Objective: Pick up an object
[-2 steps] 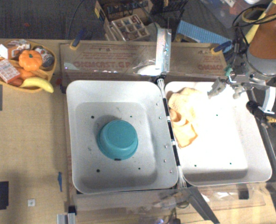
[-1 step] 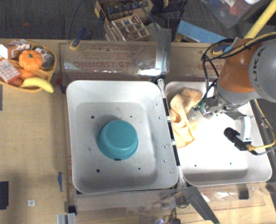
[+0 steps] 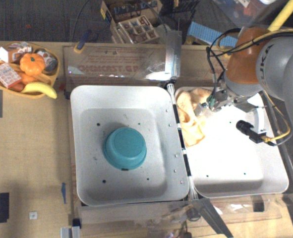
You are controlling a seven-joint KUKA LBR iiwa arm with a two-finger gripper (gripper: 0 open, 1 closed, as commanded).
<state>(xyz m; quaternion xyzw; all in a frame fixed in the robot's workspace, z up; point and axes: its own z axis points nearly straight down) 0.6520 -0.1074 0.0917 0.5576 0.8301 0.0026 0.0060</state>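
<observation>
Two shallow white bins side by side on the bench, touching along their inner rims. In the left bin (image 3: 82,108), near its middle and slightly toward the front, a teal bowl (image 3: 125,148) turned upside down, round base up, apart from every wall.

In the right bin (image 3: 235,177), crumpled against the left wall and into the far left corner, a pale yellow cloth (image 3: 190,120) (cream at the top, deeper yellow along the lower fold). Touching that left wall, well apart from the bowl across the rims.

Reaching in from the right, the grey arm (image 3: 282,71) with its orange band (image 3: 248,58), bent down over the far part of the right bin. At its tip the gripper (image 3: 212,102), low over the upper right edge of the cloth, just beside it or touching it; cannot tell which. Cannot tell either whether the gripper is open, closed or gripping anything: too small and too blurred at this slant. Nothing visibly lifted clear of the bin floor.

Just right of the gripper, over the bin floor, a small black fitting (image 3: 246,128) with a yellow cable, seemingly hanging from the arm.

At the bench's far left corner, a yellow dish (image 3: 2,81) holding a toy pumpkin (image 3: 32,63), a banana (image 3: 39,89) at its front edge and a few small boxes. Behind the bins, a flat cardboard panel under clear plastic (image 3: 116,63), running along the far rim of the left bin.
</observation>
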